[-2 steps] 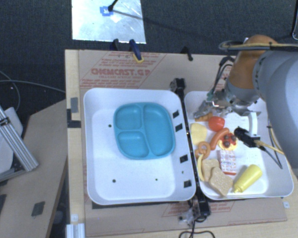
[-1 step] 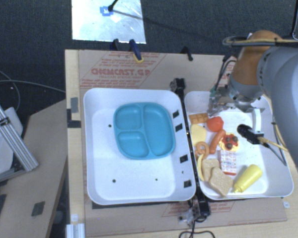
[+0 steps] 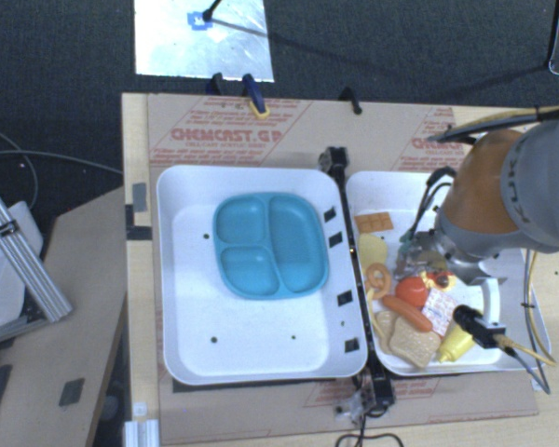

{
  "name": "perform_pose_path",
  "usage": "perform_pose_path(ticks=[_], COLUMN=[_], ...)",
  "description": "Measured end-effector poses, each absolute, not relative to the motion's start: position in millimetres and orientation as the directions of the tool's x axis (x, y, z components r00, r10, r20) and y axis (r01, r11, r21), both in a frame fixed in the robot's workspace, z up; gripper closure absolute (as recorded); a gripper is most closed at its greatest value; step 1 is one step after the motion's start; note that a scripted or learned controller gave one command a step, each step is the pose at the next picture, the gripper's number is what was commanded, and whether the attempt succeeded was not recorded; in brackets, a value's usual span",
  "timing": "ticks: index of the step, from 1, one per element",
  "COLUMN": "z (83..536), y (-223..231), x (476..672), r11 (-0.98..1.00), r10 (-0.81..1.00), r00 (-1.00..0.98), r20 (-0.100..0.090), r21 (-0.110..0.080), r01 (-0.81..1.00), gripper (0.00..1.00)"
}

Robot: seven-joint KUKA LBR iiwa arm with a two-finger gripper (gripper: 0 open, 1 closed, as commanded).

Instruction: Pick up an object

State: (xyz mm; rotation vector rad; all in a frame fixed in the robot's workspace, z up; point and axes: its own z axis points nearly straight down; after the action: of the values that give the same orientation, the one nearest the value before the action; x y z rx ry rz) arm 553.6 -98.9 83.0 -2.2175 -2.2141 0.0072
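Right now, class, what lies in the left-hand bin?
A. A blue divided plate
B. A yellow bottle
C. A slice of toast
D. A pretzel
A: the blue divided plate lies in the left bin, while the food items crowd the right bin.

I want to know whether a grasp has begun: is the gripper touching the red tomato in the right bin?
Cannot tell. In the camera view the gripper sits right above the red tomato, their outlines meeting, but the slanted look-down shows neither contact nor gap plainly.
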Motion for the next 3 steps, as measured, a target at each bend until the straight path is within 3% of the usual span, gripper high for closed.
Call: perform_pose_path(ticks=[1, 2, 3], z=[189.5, 193.5, 183.6], y=[-63.3, -16.3, 33.0], x=[500.4, 486.5, 486.3], r11=[0.006, 0.008, 0.009], r10=[1.0, 1.0, 1.0], r00=[-0.006, -0.008, -0.009], r20=[0.002, 0.002, 0.003], r21=[0.004, 0.0, -0.001], r01=[1.0, 1.0, 1.0], gripper=[1.0, 1.0, 1.0])
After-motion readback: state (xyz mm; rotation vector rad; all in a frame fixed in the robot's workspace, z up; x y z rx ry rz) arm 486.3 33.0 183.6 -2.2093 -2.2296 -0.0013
